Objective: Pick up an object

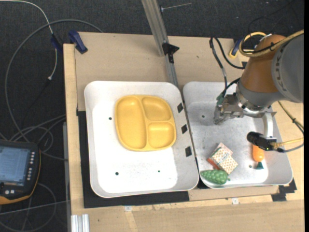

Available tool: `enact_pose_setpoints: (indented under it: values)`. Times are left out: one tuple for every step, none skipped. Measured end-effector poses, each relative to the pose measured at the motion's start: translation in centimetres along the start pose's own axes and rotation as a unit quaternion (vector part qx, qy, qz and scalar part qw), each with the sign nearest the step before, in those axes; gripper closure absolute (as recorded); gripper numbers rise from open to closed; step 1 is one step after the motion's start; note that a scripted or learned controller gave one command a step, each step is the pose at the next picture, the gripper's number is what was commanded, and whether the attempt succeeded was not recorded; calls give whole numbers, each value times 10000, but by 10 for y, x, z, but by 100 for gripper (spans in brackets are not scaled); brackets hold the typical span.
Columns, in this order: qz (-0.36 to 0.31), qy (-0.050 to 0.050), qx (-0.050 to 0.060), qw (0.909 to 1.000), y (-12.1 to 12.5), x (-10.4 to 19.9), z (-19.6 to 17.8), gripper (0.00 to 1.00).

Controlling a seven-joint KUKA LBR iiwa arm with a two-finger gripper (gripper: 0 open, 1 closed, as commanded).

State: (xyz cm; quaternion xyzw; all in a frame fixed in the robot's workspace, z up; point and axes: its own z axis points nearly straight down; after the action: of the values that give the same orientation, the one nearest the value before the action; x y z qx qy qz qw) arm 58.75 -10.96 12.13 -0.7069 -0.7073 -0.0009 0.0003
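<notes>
My gripper (223, 114) hangs over the upper middle of the right bin (203, 98), below the orange wrist band. Nothing shows between it and the bin floor. A small patterned box (224, 158) lies toward the bin's front, well below the gripper. Next to the box's left corner sits a thin red piece (213, 164), and a green knobbly object (215, 177) rests against the front rim. An orange carrot-like toy (258, 154) with a green tip lies at the right, partly under a black part of the arm.
The left bin (99, 144) holds a yellow three-compartment plate (145, 122). A metal pole (157, 21) slants in from the top, ending between the bins. Cables run over the bench at upper right. A tablet (17, 166) lies off the bench at far left.
</notes>
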Motion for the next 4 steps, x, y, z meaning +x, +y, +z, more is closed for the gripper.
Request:
enact_pose_setpoints:
  values:
    - [-3, -12, -24, 10000, -8, 3, -51, 100]
    - [-5, -12, -25, 10000, -7, 3, -87, 100]
    - [-28, 10, 22, 10000, -25, 60, -84, 100]
    - [-35, 12, 16, 10000, -27, 115, -88, 100]
